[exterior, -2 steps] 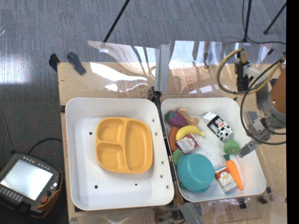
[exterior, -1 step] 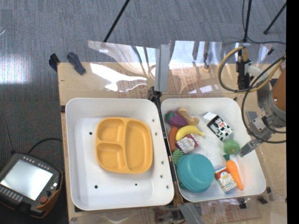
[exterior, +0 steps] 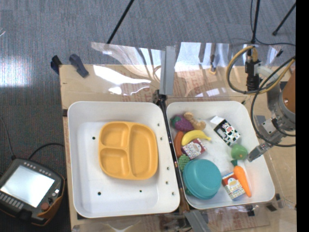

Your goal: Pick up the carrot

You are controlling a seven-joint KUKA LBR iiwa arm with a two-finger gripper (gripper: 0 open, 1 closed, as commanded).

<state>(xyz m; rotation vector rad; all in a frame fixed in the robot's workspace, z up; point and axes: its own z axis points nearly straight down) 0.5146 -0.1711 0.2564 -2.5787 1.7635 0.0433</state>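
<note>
The carrot (exterior: pixel 243 180) is orange with a small green top. It lies near the front right corner of the right bin (exterior: pixel 244 107), beside a small juice carton (exterior: pixel 232 186). My gripper (exterior: pixel 257 152) hangs over the bin's right edge, just above and to the right of the carrot and apart from it. A round green fruit (exterior: pixel 238 152) sits directly left of the gripper tip. Nothing shows in the gripper.
The right bin also holds a teal bowl (exterior: pixel 202 178), a banana (exterior: pixel 195 137), purple grapes (exterior: pixel 183 124), a black-and-white carton (exterior: pixel 226 131) and an orange piece (exterior: pixel 178 143) by the left wall. In the left bin (exterior: pixel 82 129) lies a yellow divided plate (exterior: pixel 128 150).
</note>
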